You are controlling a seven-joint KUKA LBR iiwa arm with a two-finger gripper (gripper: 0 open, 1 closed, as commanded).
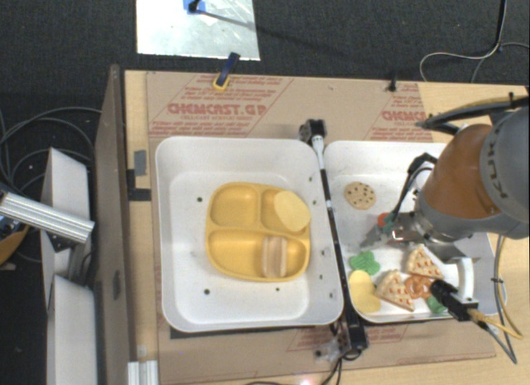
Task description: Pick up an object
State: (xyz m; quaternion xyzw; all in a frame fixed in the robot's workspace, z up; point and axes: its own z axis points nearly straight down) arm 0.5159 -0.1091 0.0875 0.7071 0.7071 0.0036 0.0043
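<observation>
The right bin (373, 150) holds a brown cookie (359, 194) near its far left. A green leafy piece (363, 261), a pale yellow round piece (361, 290) and two pizza-like wedges (397, 290) (424, 263) lie at its front. My gripper (383, 233) hangs low over the bin's middle, just above the green piece and below the cookie. A small orange-red bit (383, 219) shows right at the gripper, and I cannot tell whether it is held. The arm's orange band (455, 180) covers the bin's right part.
The left bin (182, 209) carries a yellow divided plate (240, 251) with a round yellow piece (291, 210) and a bun-like piece (274, 257). A black rod (325, 185) runs along the seam between the bins. Cables lie at the bench's left and right.
</observation>
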